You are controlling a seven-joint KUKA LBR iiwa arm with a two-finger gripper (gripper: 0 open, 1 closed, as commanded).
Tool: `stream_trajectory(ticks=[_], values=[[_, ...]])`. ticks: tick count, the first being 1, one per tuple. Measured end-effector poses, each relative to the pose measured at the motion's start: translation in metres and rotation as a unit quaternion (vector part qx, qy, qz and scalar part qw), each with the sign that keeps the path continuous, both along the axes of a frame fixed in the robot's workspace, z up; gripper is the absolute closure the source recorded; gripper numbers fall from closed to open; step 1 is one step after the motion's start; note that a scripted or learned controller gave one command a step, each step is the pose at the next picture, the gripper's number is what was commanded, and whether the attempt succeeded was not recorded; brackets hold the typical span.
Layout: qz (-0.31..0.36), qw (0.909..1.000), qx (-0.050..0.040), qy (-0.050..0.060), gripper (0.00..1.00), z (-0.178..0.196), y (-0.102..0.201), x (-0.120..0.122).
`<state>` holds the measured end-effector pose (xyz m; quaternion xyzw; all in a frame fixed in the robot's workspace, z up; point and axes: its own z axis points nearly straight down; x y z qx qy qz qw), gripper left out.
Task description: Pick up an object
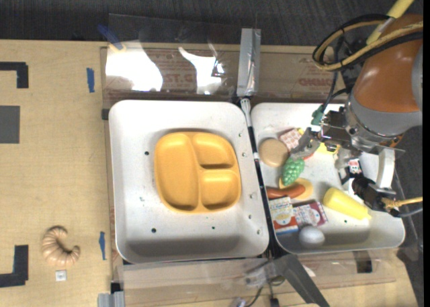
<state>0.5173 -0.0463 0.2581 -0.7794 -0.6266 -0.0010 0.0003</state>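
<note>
So the arm (390, 91) is in over the right bin (393, 232), coming from the right side, and its gripper (310, 141) sits low near the bin's upper left part. Honestly can't tell how the fingers stand, the wrist hides too much of them. Just beside the gripper there's a round tan bun-looking thing (273, 152) and a small printed packet (290, 139), with a green bumpy toy (291, 171) right below. Further down you've got an orange-red piece (290, 191), a yellow block (345, 205), a couple of little cartons (299, 216) and a grey ball (311, 235) by the front wall. The left bin (127, 218) holds a yellow divided tray (197, 169) sitting roughly in the middle. Out on the wooden surface (47, 164), well apart from both bins at the lower left, lies a curled tan croissant-like thing (60, 245).
</note>
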Motion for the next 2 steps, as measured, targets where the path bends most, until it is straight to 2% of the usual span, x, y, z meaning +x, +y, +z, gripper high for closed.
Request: stream_trajectory(ticks=[1, 2], values=[[0.118, 0.9930, -0.0002, 0.003, 0.00, -0.066, -0.002, -0.018], [0.119, 0.9929, -0.0010, 0.005, 0.00, -0.144, -0.047, 0.046]])
